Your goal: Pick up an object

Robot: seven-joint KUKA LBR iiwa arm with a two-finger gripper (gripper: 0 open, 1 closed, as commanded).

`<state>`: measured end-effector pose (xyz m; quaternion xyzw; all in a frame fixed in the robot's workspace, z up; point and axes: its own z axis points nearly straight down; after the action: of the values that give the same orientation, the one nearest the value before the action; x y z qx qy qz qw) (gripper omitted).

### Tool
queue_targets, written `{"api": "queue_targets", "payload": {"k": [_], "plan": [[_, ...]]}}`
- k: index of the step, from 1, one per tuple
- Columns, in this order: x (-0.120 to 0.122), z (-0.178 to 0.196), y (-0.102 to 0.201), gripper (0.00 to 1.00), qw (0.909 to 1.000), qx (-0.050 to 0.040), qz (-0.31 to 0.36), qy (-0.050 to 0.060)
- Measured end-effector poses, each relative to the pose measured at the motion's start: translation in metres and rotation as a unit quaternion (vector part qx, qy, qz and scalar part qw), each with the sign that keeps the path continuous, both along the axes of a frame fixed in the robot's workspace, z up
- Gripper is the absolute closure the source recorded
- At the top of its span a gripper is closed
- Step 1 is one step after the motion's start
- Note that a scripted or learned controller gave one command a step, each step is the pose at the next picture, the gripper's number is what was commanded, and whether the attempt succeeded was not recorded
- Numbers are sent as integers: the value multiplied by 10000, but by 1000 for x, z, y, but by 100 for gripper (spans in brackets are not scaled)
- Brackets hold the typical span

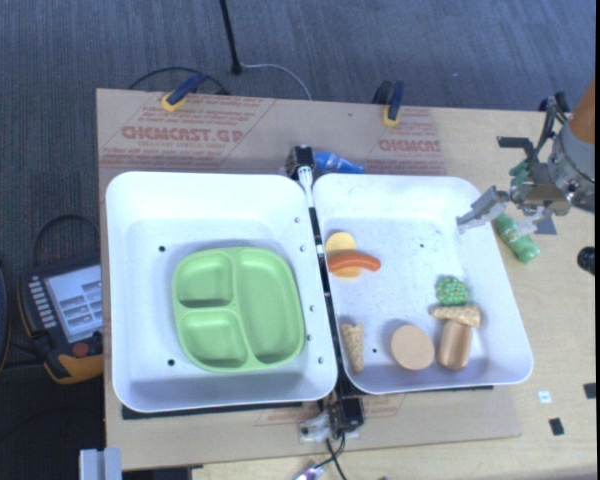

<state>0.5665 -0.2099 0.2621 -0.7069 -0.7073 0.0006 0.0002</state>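
Note:
The right bin [410, 203] holds several toy foods: a yellow and orange piece [350, 259], a green broccoli-like piece [452, 290], a brown mushroom-like piece [457, 336], a tan round disc [412, 348] and a pale cone [352, 344]. My gripper [511, 218] hangs over the bin's right rim, higher than the toys. It is open, with one grey finger [475, 211] reaching left over the bin. A small green cylinder [518, 238] lies just below the gripper, outside the rim; nothing is clamped between the fingers.
The left bin [140, 208] holds a green divided plate [240, 308]. A blue object [335, 161] sits behind the bins' shared rim. Clamps [390, 103] grip the board's far edge. Devices and cables [65, 313] lie on the floor at left.

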Motion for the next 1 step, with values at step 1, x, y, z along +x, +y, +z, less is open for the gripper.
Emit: {"api": "queue_targets", "payload": {"k": [1], "plan": [[-1, -165, -3, 0, 9993, 85, 375, -21]]}}
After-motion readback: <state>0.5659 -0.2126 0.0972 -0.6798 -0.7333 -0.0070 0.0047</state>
